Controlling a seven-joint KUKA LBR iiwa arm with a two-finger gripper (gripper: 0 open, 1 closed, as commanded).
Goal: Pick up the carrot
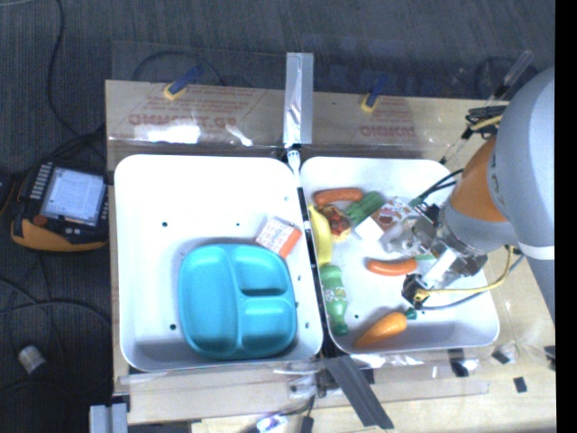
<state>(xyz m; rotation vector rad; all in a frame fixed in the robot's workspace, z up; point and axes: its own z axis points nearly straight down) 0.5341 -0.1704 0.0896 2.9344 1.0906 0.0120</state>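
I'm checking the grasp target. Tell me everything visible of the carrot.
The carrot is orange, smooth and plastic-looking, tapering from a thick right end with a small green top to a tip at lower left. It lies flat and slanted in the right bin, near its front wall, held by nothing.

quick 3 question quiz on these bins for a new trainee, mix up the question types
1. Which bin holds the carrot? A: the left bin. B: the right bin. C: neither.
2. True or false: the teal plate shares a bin with the carrot.
3. Fill in: the yellow fruit just above the green bottle in the view is a ____.

Key: 1 B. 2 false. 3 banana.
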